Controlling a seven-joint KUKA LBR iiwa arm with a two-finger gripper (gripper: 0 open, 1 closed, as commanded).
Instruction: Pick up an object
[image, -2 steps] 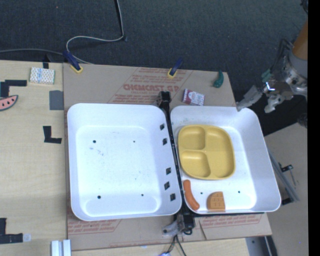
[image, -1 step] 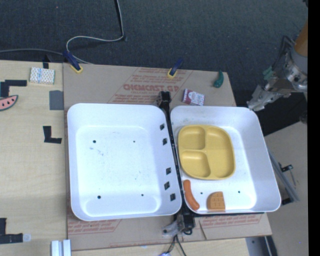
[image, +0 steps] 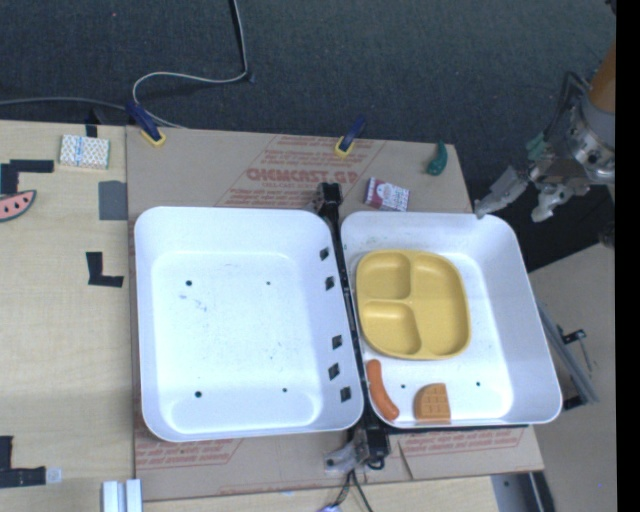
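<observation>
A yellow plate, a sausage and a waffle are seen in the right bin. The hand is held outside its far right corner, apparently spread, nothing between its fingers.

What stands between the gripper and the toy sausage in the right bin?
Nothing visible does. The gripper hangs above the right bin's far right corner; the toy sausage lies near the front wall, uncovered. The yellow divided plate sits between them, but low.

A small red packet lies on the cardboard (near a green clip) behind the bins.
</observation>
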